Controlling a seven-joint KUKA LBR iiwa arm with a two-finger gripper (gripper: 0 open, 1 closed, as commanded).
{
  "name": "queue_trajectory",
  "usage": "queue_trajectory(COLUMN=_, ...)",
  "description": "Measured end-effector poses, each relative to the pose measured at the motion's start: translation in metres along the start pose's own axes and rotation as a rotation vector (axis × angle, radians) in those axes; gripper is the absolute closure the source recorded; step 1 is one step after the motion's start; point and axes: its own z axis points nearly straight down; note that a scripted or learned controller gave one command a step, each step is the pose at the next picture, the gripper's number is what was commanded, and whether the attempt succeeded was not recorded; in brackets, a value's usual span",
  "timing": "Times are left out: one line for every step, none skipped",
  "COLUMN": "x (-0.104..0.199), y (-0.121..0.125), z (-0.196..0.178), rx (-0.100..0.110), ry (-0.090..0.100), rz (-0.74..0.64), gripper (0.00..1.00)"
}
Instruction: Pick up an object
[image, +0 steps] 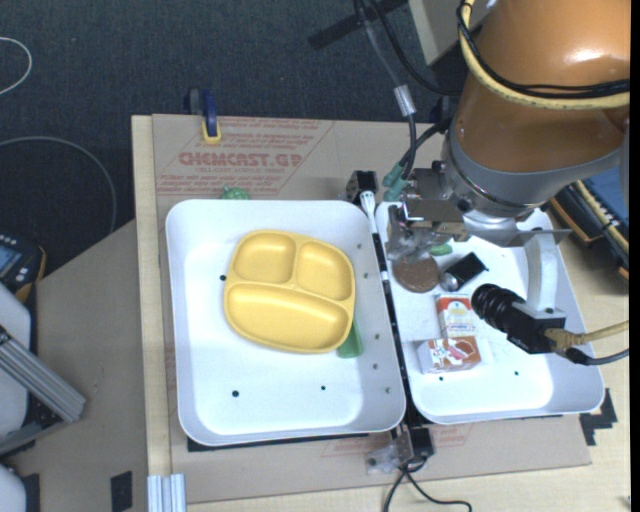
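Brown disc (415, 273) lay in the right bin (520, 385), close to its left wall, beside a red-and-white packet (457, 336). Not lifted, so the pick was not yet done. End effector (420, 240) hung just above the disc; open or closed could not be told.

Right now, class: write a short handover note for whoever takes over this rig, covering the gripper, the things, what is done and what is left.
The gripper hangs low over the right bin, at its far left corner, just above a brown disc; no grasp visible.
Also in that bin: black block, red-and-white packet.
In the left bin: yellow plate, with a green thing poking out from under it.
Done: nothing visibly lifted.
Left: grasp one object and lift it.
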Motion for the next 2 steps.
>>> queue_trajectory(x=0.001, y=-0.002, z=0.033, rx=0.017, ry=-0.004, rz=0.006, gripper=1.0)
queue_trajectory(x=-0.012, y=0.001, z=-0.066, rx=-0.001, ry=-0.001, rz=0.005, gripper=1.0)
